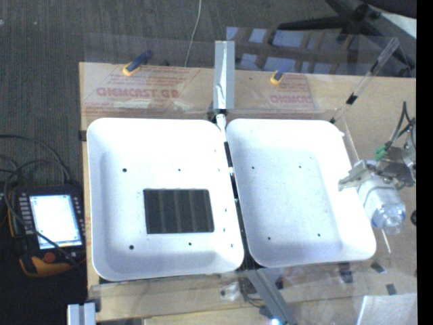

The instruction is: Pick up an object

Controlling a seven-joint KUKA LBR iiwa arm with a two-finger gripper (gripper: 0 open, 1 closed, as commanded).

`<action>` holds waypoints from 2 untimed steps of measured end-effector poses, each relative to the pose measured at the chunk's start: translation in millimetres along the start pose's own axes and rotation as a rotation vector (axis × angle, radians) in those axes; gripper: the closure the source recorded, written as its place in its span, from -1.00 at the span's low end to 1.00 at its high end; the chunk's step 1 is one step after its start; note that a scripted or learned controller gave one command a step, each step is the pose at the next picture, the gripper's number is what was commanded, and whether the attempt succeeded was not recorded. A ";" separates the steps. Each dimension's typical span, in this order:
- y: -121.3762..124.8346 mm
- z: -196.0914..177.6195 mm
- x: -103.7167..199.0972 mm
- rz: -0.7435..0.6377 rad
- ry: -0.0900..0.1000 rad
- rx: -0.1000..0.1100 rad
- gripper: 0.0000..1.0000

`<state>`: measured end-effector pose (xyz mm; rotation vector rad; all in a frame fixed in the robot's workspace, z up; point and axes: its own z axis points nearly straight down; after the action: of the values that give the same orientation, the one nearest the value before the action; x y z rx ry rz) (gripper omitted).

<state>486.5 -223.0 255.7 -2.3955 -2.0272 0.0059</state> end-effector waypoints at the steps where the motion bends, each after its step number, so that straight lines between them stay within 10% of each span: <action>1: 9.9 -71.6 30.7 -0.099 0.000 -0.002 -1.00; 2: 20.2 139.5 38.8 -0.253 0.008 -0.004 -1.00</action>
<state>512.2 -188.0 116.1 -2.1193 -2.3107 -0.0083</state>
